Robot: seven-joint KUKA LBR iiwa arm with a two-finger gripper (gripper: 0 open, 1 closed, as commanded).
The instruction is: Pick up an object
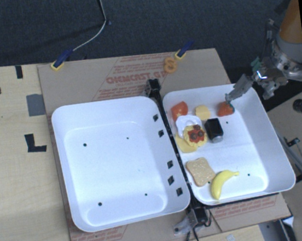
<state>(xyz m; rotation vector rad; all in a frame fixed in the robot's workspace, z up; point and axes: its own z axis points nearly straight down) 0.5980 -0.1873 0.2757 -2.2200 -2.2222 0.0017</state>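
Note:
The right bin (265,146) holds several toy foods. Along its far side lie a red tomato (179,109), a pale yellow piece (202,111) and a small red piece (225,109). A white plate with a red topping (191,129) and a black cylinder (213,130) sit mid-bin. A toast slice (200,171) and a banana (222,182) lie near the front. My gripper (249,97) hangs over the bin's far right corner, open, with nothing between its fingers. One grey finger (239,87) points toward the small red piece.
The left bin (69,172) stands beside the right one, joined by a black divider strip (166,142). An orange ring (169,64) lies on the cardboard behind the bins. Blue-and-yellow clamps (61,59) hold the cardboard's far corners.

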